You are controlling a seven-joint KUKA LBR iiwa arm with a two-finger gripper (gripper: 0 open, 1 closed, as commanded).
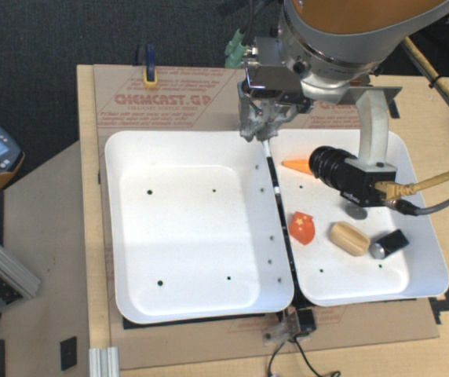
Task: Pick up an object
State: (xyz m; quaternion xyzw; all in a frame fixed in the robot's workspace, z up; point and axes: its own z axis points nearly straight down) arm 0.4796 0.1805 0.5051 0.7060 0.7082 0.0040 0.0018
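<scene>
The arm enters from the upper right, its broad grey body and orange band filling the top of the camera view; the wrist points downward, and the gripper hangs over the far end of the seam where the two bins meet, near the rim; how far it is open cannot be told from this slant, and nothing is seen held in it. A black camera unit on a white bracket juts from the arm over the right bin, with a tan cable running off to the right.

On the brown board behind the bins, red print reads roughly "CHEMCAST GP"; more red lettering to the right is mostly hidden by the arm; a blue and yellow clamp grips the board's far edge.

The objects all lie in the right bin: an orange carrot-like cone lies near the far left corner, its tip pointing left; a red and orange rounded piece sits close to the seam; a tan cylinder lies just right of it; a small black and silver piece lies just beside the cylinder. The left bin is white with a few dark dots.
</scene>
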